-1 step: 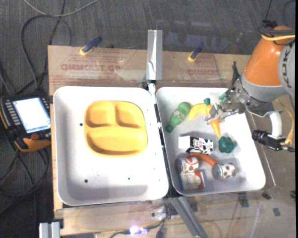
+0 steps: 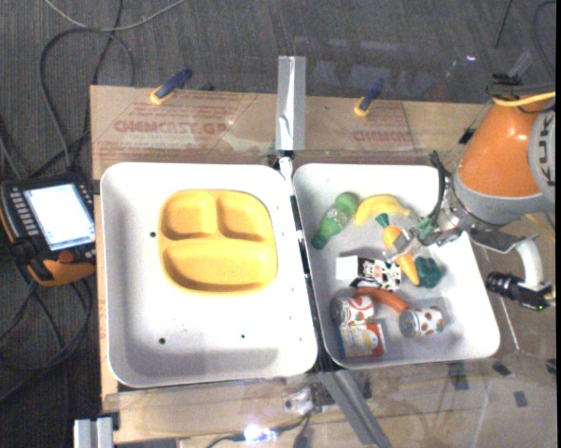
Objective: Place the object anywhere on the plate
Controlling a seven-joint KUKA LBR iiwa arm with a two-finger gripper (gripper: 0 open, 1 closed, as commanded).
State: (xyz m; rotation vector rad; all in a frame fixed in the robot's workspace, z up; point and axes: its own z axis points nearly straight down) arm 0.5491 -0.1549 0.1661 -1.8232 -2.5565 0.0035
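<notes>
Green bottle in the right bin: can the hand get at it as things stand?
Probably yes. The green bottle lies uncovered near the bin's left wall, only the banana beside it; the hand hovers just right.

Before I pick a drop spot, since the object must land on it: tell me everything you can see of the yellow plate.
The yellow plate looks like smooth moulded plastic, rounded-rectangular, split by raised ridges into two small upper compartments and one wide lower one. It lies flat in the upper middle of the left bin, touching only the bin's floor. Nothing lies in its compartments.
</notes>
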